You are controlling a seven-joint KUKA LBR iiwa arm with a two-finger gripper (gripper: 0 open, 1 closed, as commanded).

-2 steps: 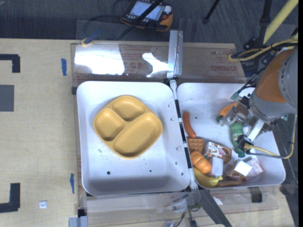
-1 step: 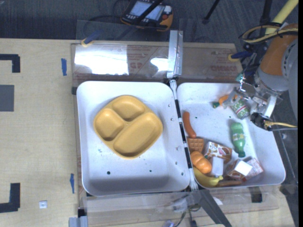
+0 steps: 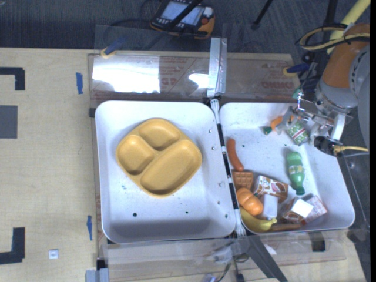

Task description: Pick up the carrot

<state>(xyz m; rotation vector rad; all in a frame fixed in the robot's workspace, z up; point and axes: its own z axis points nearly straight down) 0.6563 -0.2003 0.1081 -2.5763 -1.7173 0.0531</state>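
The carrot [image 3: 274,124] is a small orange piece with a green tip, lying in the far part of the right bin [image 3: 341,184]. My gripper [image 3: 301,115] hangs over the bin's far right corner, just right of the carrot and apart from it. Right under the gripper lies a small green and red packet [image 3: 298,133]. The wrist's metal parts hide how the gripper stands.
The left bin [image 3: 111,216] holds a yellow divided plate [image 3: 158,156]. The right bin also holds a sausage [image 3: 234,153], a waffle [image 3: 242,178], an orange fruit [image 3: 250,204], a banana [image 3: 258,222], a green bottle [image 3: 295,169], a carton [image 3: 270,188] and a white box [image 3: 302,207].
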